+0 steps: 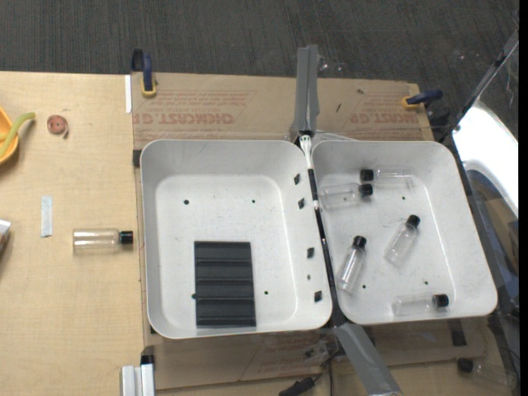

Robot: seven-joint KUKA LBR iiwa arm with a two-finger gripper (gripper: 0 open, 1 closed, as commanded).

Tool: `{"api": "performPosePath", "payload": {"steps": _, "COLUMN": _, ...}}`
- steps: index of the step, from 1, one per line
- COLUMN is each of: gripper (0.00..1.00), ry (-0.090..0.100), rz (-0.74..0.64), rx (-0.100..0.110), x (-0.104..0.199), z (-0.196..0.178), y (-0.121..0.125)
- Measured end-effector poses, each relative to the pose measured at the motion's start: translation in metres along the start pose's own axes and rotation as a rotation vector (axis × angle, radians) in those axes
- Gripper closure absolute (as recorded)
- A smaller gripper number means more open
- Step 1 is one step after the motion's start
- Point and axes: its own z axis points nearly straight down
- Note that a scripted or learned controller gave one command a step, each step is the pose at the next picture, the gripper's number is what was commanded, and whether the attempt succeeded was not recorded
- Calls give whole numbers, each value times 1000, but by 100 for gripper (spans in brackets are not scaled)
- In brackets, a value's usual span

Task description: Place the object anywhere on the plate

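A black ribbed plate (223,285) lies flat in the left bin (165,172), near its front edge. Several clear vials with black caps lie on their sides in the right bin (450,180). One vial (403,239) is near the middle, tilted. Another vial (352,261) lies left of it, close to the divider. Two more (345,192) lie near the bin's back left, and one vial (421,304) rests against the front right wall.
A spare vial (99,238) lies on the wooden bench left of the bins, beside a small white strip (46,217). A yellow object (8,134) and a small red disc (56,124) sit at the far left. Clamps (144,73) hold the cardboard at the back.
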Motion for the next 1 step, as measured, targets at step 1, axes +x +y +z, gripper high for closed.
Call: {"api": "performPosePath", "payload": {"steps": 1, "gripper": 0, "ry": 1, "rz": 1, "rx": 0, "x": 25, "z": -1, "y": -62}}
